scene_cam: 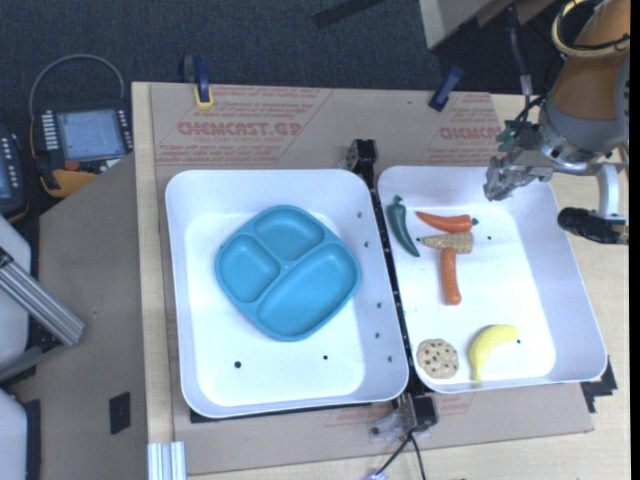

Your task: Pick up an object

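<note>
The gripper (pixel 500 186) hung over the right bin (pixel 560 268), finger state unclear; I'd have centred it above the carrot (pixel 443 222) before descending.

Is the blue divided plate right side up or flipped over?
Right side up. The blue plate in the left bin shows its three compartments with raised dividers facing the camera.

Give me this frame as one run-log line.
hand: above right bin's far edge, holding nothing | items: pepper, carrot, banana, cookie | left bin: blue plate
</note>
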Motion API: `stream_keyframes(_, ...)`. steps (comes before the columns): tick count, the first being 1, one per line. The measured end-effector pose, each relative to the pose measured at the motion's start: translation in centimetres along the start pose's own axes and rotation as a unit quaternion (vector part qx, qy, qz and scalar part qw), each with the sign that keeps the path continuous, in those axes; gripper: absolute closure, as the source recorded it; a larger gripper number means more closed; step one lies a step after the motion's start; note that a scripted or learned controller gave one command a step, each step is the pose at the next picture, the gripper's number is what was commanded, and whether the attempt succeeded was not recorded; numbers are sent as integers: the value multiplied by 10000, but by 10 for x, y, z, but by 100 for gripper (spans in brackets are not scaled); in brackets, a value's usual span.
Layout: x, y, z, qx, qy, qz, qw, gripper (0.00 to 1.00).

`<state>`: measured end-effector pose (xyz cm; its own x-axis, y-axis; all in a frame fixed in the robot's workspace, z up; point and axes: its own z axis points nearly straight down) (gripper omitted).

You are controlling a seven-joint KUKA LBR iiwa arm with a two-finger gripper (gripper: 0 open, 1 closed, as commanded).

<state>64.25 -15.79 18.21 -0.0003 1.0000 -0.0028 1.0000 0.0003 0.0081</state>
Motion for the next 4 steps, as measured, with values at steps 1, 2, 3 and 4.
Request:
stream_keyframes(1,0,2,-37,7,3,-3,10000,100)
stream_keyframes(2,55,-10,-49,40,27,-27,10000,100)
stream_keyframes(3,101,-26,-51,50,27,-26,10000,100)
stream_keyframes(4,153,-38,-58,48,29,-30,10000,100)
